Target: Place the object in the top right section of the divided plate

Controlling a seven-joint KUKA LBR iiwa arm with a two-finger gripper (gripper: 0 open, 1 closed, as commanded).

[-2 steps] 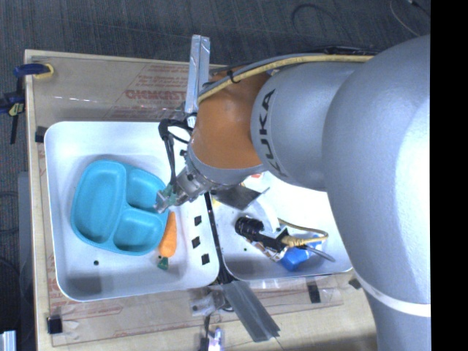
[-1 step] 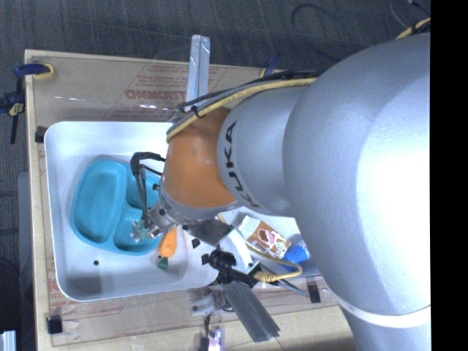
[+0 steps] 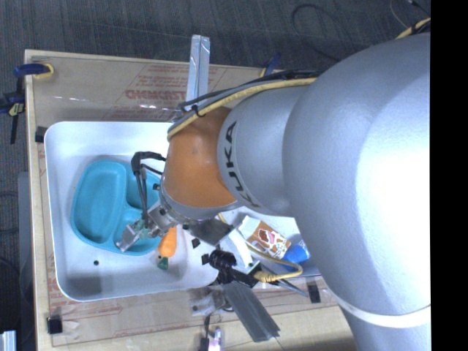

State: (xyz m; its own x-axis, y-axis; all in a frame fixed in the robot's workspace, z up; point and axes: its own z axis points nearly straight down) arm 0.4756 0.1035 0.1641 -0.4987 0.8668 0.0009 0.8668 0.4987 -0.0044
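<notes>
A shallow white bin (image 3: 73,273) sits on a pale bench board (image 3: 110,86) printed with faded red lettering (image 3: 153,93). On the bin's floor, towards its near left corner, lies one small dark speck (image 3: 96,263). At the right side of the bin rests a white packet (image 3: 265,240) with a brown and red picture on it, and a blue item (image 3: 296,253) lies just beside it on the right. A grey metal bar (image 3: 199,68) stands at the bench's far edge. A blue clamp (image 3: 29,70) grips the far left corner. Dark carpet (image 3: 110,13) surrounds the bench.
</notes>
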